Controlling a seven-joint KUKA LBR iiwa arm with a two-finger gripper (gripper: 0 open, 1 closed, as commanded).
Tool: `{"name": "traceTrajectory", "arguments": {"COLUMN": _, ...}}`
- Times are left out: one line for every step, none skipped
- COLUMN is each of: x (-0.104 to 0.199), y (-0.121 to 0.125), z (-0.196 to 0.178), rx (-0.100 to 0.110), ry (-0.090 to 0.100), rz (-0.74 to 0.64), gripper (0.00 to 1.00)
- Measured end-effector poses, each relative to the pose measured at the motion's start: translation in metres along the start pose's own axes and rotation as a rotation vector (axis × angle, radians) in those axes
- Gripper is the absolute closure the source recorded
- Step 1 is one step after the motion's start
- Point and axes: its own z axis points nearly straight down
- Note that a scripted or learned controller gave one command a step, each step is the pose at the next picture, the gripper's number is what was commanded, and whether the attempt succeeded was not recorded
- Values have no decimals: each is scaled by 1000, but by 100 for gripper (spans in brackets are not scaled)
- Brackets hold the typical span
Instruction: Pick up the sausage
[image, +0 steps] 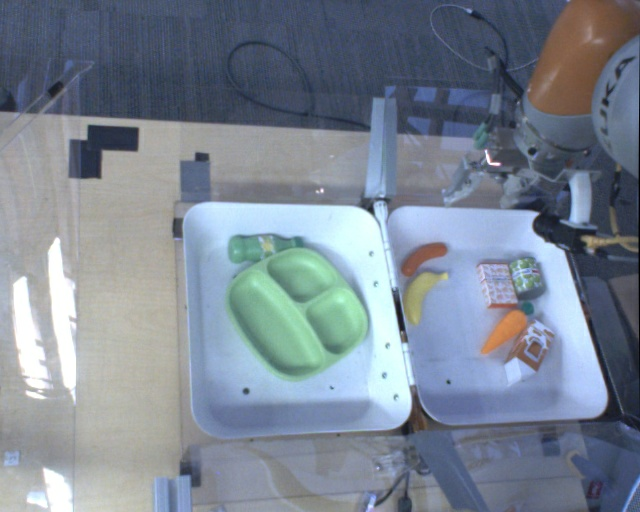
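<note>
Sausage (424, 257) lies at the right bin's (460, 400) upper left, just above the banana (422, 295), so come down lengthwise to miss it; the carrot (503, 331), boxes and can sit well apart; beyond the rim hovers the gripper (478, 178), jaws seemingly apart

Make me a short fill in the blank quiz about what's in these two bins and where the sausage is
1. The sausage lies in the ____ bin, as the camera sees it.
2. Just below the sausage lies a yellow ____.
3. The left bin holds a green divided ____ and a green bottle.
4. The carrot is coloured ____.

Missing words: right; banana; tray; orange
</note>
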Motion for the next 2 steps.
{"name": "traceTrajectory", "arguments": {"x": 4, "y": 0, "z": 121, "rx": 1, "ry": 0, "rz": 145, "gripper": 0}}
{"name": "traceTrajectory", "arguments": {"x": 5, "y": 1, "z": 165, "rx": -4, "ry": 0, "rz": 131, "gripper": 0}}
